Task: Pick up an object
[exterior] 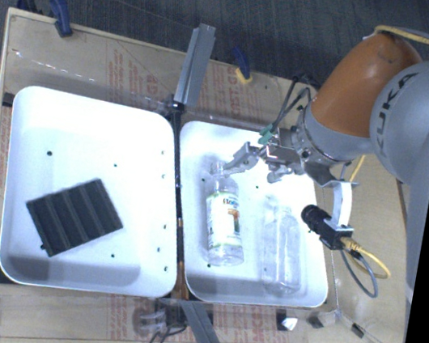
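Pickup looks barely begun to me: jaws [259,160] hang spread and bare over the right bin [303,297], just above the labelled bottle [224,222], nothing lifted yet.

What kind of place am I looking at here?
Probably a robotics lab's grasping test bench: a KUKA arm with its gripper over two white bins clamped to a board, holding a bottle and a black ridged panel.

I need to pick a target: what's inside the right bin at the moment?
The right bin holds two bottles lying down: a labelled bottle and a clear bottle to its right. The gripper hangs over the bin's far end, hiding the floor beneath it.
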